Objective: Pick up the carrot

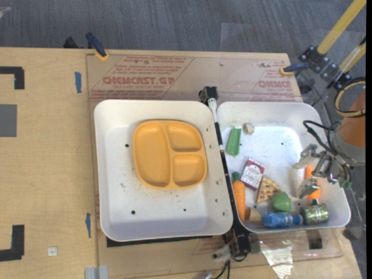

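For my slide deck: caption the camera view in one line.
Gripper poised at the right bin's right side, the carrot lying untouched against its left wall.

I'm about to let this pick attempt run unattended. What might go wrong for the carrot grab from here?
1. The carrot lies against the right bin's left wall, leaving little room for a finger on that side.
2. The tool sits across the bin, with the pizza slice and red packet lying between; a low approach might knock them.
3. The blue bottle crowds the carrot's lower end.

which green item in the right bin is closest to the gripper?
The green can, lying by the bin's near right corner just below the gripper. The round green pepper sits further left; the long green piece is farthest.
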